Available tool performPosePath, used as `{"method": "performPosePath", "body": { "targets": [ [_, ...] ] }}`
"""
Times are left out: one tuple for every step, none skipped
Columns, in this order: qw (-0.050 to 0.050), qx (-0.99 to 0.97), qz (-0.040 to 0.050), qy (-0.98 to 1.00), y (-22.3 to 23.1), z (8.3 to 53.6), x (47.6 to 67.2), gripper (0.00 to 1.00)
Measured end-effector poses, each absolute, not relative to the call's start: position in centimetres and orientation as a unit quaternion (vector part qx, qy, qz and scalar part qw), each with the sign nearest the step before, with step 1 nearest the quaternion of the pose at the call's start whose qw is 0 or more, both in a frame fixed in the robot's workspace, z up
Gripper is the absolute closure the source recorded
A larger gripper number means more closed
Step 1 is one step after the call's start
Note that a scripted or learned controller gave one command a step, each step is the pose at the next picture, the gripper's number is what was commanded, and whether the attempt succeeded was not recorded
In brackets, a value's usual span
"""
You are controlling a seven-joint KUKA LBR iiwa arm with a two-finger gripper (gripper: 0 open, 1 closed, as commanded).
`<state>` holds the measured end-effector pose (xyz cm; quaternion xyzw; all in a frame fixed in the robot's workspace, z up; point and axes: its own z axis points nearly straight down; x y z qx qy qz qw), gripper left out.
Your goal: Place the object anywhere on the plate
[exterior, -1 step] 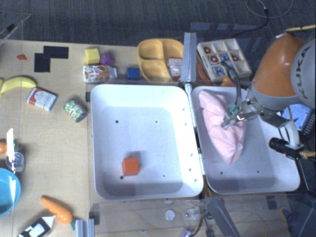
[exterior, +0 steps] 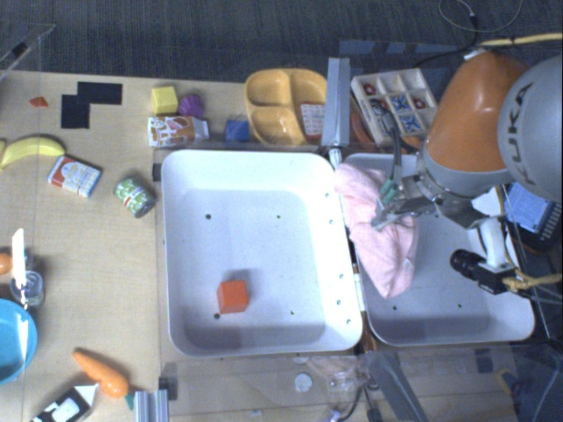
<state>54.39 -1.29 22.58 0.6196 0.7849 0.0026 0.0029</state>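
A pale wooden desk (exterior: 97, 227) runs under a dark carpet strip at the back, scattered at its left with a banana (exterior: 29, 150), a small carton (exterior: 74, 176), a green can (exterior: 135, 196), a blue bowl (exterior: 16, 341) and a carrot (exterior: 101, 373). Further along, the left white bin (exterior: 255, 170) holds an orange block (exterior: 233, 296) near its front, sitting roughly square with no clear long axis. Behind it stands a yellow divided dish (exterior: 283, 104). In the right white bin (exterior: 457, 310) a pink cloth (exterior: 383, 236) lies crumpled along the left wall, its length running front to back. The gripper (exterior: 393, 202) hangs over the cloth's upper part; I cannot tell how it is set.
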Motion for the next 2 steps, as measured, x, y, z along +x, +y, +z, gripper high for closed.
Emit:
{"method": "performPosePath", "body": {
  "targets": [
    [0.004, 0.617, 0.0037, 0.787, 5.5, 34.9, 55.9, 1.00],
    [0.001, 0.576, 0.0010, 0.817, 11.8, 27.2, 53.3, 1.00]
  ]
}}
